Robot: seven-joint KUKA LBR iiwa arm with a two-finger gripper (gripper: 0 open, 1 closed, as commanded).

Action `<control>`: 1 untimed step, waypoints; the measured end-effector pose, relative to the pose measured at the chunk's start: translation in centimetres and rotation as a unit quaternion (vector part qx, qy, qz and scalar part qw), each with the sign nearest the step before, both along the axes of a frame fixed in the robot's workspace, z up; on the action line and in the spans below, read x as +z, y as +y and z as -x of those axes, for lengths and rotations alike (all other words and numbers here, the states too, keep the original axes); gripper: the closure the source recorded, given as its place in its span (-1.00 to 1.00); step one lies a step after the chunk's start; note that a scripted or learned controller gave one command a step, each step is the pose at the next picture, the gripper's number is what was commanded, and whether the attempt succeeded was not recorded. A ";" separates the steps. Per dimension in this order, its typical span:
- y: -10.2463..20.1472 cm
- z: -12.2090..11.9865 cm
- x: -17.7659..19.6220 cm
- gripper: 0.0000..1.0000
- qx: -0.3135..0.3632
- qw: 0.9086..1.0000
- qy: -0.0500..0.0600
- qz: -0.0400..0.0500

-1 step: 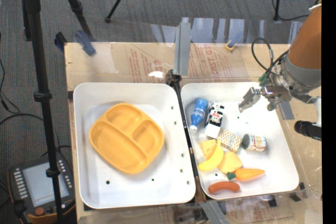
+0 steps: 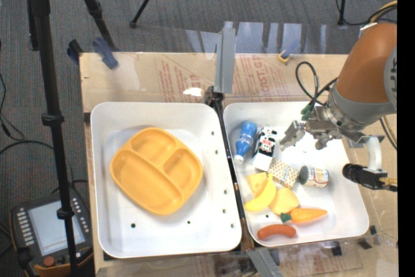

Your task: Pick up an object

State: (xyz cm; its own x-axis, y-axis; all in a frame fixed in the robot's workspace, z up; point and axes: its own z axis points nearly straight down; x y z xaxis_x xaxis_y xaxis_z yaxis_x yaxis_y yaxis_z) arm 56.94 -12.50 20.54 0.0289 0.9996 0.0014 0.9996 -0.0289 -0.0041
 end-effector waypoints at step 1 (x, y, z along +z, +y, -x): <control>1.7 -1.5 -11.9 -1.00 0.011 1.000 -0.001 0.000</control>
State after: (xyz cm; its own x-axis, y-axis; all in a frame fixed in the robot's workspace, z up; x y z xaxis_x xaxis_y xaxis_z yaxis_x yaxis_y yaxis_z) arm 58.44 -10.80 8.68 0.0059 1.0000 0.0016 1.0000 -0.0059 -0.0026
